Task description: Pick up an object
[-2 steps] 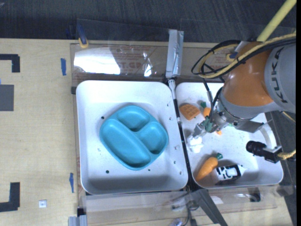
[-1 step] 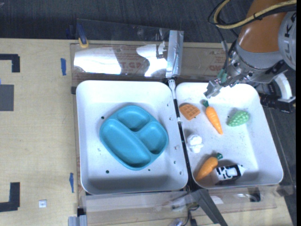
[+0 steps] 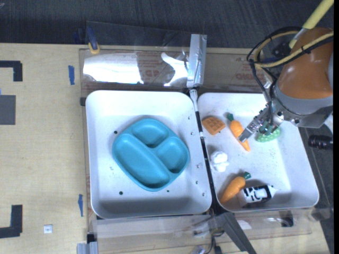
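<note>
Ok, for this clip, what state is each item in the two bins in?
Blue three-compartment plastic plate: flat in left bin, nothing on it.
Orange waffle-shaped toy: flat, right bin.
Small orange toy carrot: lying beside gripper.
Green toy: under the gripper.
White crumpled lump: loose.
Large orange toy carrot: lying, touching black-and-white toy.

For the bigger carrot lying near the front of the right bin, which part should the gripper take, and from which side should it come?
Probably the orange body of the bigger carrot, near its middle, coming down from above. It lies flat and slanted, so the fingers should close across its narrow width. Its green top end sits close to the black and white object, so a grip towards the pointed lower-left end looks safer.
</note>
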`<state>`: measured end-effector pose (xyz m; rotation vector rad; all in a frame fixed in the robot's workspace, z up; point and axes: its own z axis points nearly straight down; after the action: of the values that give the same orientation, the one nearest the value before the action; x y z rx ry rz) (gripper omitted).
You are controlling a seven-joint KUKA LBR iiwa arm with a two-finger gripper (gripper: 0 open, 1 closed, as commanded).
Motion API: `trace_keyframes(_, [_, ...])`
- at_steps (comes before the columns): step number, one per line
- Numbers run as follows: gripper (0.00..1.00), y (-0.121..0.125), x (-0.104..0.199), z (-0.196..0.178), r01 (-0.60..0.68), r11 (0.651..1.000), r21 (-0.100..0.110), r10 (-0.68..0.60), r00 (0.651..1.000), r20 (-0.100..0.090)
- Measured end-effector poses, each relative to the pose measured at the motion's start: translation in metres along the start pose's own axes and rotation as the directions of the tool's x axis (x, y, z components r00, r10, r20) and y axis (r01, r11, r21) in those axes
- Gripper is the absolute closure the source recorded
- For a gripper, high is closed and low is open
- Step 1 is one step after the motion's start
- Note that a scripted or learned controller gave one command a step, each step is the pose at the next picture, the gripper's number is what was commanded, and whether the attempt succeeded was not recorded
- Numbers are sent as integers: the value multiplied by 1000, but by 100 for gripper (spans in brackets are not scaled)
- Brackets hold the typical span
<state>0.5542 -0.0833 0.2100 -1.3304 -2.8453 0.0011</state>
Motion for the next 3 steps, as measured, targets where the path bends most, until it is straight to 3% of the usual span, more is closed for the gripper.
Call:
trace_keyframes(1, [100, -13, 50, 26, -16, 1000, 0, 16, 1000, -1])
trace_keyframes(2, [100, 54, 45, 25, 19, 1000, -3, -19, 1000, 0])
trace_keyframes(3, [100, 61, 40, 25, 38, 999, -4, -38, 999, 4])
